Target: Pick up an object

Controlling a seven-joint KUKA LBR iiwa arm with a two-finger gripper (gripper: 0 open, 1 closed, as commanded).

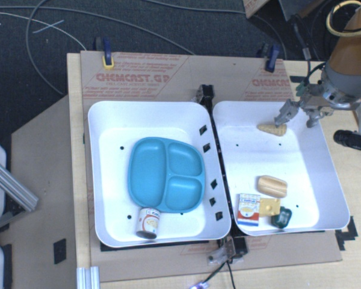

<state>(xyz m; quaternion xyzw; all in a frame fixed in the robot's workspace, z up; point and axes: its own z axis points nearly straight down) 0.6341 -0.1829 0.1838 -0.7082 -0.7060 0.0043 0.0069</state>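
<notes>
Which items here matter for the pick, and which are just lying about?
In play:
gripper
tan piece beside it, right bin

Lying about:
blue divided plate
small can
bread roll
carton
dark green object

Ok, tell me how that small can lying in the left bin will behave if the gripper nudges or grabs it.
The small can lies on its side near the blue divided plate, so a nudge would probably roll it. Its curved wall looks smooth and may slip between fingers. It seems rigid, so a grip across its body should not crush it.
</notes>
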